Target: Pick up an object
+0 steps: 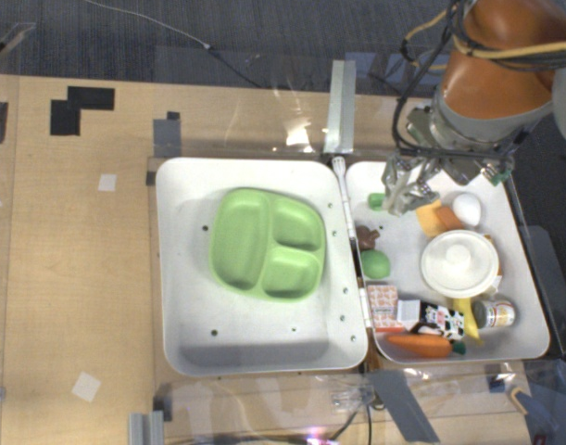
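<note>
Over the right bin's far-left corner: the claw (405,196) hangs below the orange band, pointed down at the bin floor.
Claw state: the metal fingers (395,193) look slightly parted, with bare white floor seen between them; nothing is held.
Just beside the claw: a small green piece (376,199) lies at its left, touching or nearly touching a finger; I cannot tell which.
Near the claw, to its right: an orange block (435,218) and a white egg (467,209), touching each other.
Further along the bin: a white bowl (459,259) in the middle; a brown lump (367,239) and a green ball (375,264) by the left wall.
Near end of the bin: a small red-and-white carton (382,305), a black-and-white toy (438,320), a yellow piece (467,315), a small jar (496,314) and a carrot (419,345).
Right bin (528,258): crowded, so any of these could be the task's object; the closest are the green piece and the orange block.
Left bin (176,248): holds a green divided plate (267,242), well apart from the claw.
Step in hand: the approach, as I judge it; no grasp is made yet.
Next move calls for: centring the fingers over one object, then lowering and closing.
Risk: the green piece sits off to one side, so closing here may catch nothing.
</note>
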Robot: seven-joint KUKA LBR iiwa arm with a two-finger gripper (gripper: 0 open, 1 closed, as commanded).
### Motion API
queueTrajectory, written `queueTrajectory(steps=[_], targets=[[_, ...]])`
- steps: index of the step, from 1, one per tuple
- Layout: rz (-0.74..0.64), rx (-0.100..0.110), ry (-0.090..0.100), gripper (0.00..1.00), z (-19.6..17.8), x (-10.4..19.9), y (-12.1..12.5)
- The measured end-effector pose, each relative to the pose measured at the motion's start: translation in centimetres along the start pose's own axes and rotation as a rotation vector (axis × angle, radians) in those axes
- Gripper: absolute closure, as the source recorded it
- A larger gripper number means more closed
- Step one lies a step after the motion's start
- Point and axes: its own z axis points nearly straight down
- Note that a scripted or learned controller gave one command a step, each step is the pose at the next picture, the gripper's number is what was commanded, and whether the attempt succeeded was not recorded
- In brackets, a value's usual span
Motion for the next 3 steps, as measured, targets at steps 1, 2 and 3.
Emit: queueTrajectory(steps=[1, 2, 3], targets=[[-0.04, -0.001, -0.004, 1.0, -1.0, -5.7, 1.0], [-0.178, 0.001, -0.002, 1.0, -1.5, -1.3, -4.2], [-0.126, -0.005, -0.002, 1.0, 0.1, -7.9, 1.4]])
